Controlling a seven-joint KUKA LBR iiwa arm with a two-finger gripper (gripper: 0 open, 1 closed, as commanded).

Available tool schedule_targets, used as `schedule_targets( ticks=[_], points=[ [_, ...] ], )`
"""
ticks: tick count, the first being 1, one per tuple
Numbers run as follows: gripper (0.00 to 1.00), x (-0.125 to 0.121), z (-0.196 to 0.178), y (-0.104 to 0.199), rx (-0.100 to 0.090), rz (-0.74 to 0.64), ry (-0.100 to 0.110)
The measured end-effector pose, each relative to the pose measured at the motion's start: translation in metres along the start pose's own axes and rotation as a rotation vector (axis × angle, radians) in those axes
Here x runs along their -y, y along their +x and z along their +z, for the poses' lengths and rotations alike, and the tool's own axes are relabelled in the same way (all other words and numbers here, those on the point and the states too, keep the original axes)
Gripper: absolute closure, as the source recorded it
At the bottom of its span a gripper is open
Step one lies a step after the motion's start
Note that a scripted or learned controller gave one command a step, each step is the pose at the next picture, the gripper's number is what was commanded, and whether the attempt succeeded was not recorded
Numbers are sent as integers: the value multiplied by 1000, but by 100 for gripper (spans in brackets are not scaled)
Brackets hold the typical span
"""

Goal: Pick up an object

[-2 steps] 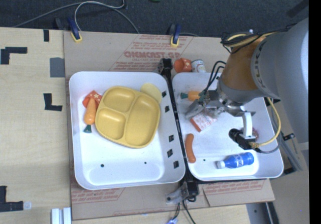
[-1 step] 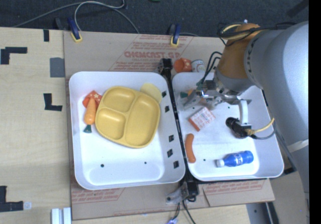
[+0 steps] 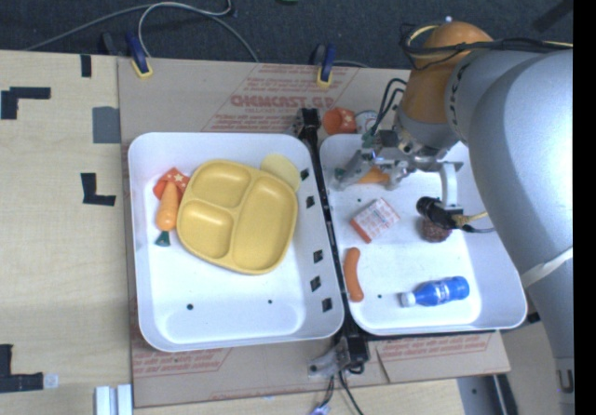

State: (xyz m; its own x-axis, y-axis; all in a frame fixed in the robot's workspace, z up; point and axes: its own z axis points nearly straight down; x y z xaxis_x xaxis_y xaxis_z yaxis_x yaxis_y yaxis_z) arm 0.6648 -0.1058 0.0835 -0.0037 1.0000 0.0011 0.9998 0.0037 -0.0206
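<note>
My gripper is low over the back of the right bin, its fingers spread apart. A small orange piece lies on the bin floor between them, not gripped. In the same bin are a red-and-white snack packet, a reddish sausage, a blue bottle lying on its side and a dark brown lump. A red tomato-like ball sits at the bin's back left corner.
The left bin holds a yellow divided plate, a carrot, a red piece and a pale yellow piece. The arm's grey body covers the right bin's far right side. Clamps and cables lie behind the bins.
</note>
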Motion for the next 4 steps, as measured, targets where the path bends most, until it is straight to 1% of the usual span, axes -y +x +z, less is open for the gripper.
schedule_targets(
  ticks=[1, 2, 3, 4],
  points=[
    [0, -1, -15, -1, 0, 2, -9],
    [0, -1, 0, -5, -1, 1, -5],
    [0, -2, -1, -15, -1, 1, -11],
    [0, -3, -1, 11, 3, 2, -17]
  ],
)
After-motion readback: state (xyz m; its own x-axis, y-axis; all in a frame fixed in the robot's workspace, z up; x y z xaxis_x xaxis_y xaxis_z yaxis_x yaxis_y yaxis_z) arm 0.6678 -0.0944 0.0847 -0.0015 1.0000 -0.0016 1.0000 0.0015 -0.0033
